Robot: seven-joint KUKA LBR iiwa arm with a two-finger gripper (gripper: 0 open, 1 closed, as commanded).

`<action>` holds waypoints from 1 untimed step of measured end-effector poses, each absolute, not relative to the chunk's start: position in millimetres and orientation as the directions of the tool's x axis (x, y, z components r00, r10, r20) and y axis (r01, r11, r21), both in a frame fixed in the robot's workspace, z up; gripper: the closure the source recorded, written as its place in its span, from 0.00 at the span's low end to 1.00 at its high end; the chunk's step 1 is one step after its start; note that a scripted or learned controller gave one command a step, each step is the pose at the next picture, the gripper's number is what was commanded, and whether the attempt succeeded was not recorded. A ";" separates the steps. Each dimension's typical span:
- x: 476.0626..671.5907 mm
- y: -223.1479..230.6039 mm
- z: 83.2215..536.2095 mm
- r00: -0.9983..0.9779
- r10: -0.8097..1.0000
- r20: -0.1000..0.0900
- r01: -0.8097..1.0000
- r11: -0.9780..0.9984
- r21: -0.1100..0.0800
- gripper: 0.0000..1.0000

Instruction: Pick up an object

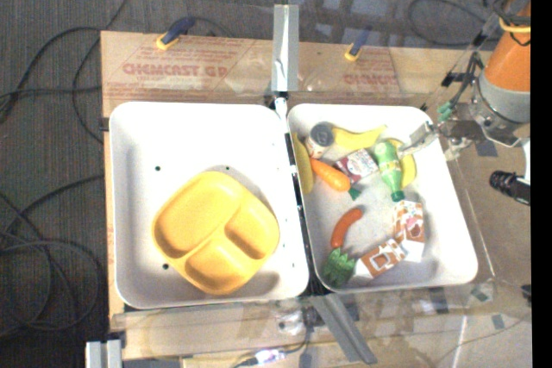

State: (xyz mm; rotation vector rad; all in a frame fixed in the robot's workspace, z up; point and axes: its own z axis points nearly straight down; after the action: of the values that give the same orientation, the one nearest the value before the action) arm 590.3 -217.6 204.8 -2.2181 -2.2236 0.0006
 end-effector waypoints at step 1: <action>609.4 -213.8 395.8 0.016 1.000 -0.004 1.000 -0.016 0.001 0.00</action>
State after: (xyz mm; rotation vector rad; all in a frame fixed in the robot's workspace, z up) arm 609.4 -213.8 395.8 -2.2413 -2.2064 0.0029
